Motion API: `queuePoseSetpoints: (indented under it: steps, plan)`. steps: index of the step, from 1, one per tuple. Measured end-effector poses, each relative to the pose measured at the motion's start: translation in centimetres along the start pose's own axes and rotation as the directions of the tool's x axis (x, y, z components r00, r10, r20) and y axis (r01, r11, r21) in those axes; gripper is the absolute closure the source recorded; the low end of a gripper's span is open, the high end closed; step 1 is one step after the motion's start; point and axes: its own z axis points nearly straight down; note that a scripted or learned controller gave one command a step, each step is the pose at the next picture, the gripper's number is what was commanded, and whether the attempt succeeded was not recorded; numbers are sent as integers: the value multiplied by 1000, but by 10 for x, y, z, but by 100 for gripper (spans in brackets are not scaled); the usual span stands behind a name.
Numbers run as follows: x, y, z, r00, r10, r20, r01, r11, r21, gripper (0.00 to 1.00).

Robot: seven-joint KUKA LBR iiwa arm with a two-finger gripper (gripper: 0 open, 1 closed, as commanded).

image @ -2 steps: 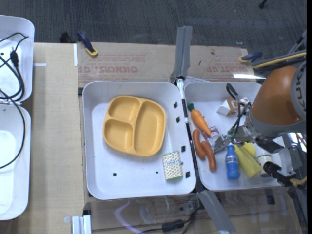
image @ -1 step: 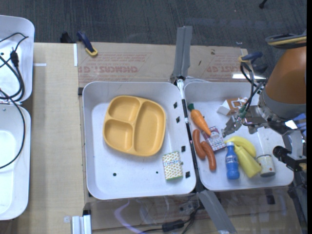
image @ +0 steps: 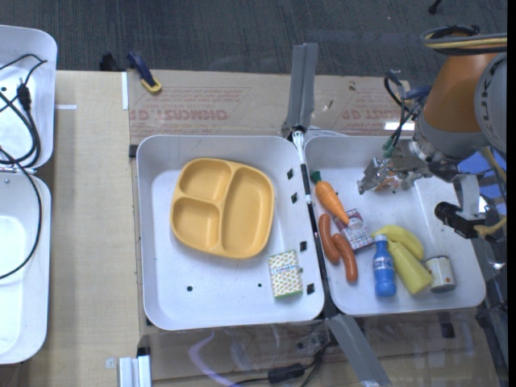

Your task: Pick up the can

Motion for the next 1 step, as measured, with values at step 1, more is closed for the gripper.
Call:
queuePoseSetpoints:
  steps: [1]
  plan:
    - [-37,44,49,999,49,3,-49,999,-14,0]
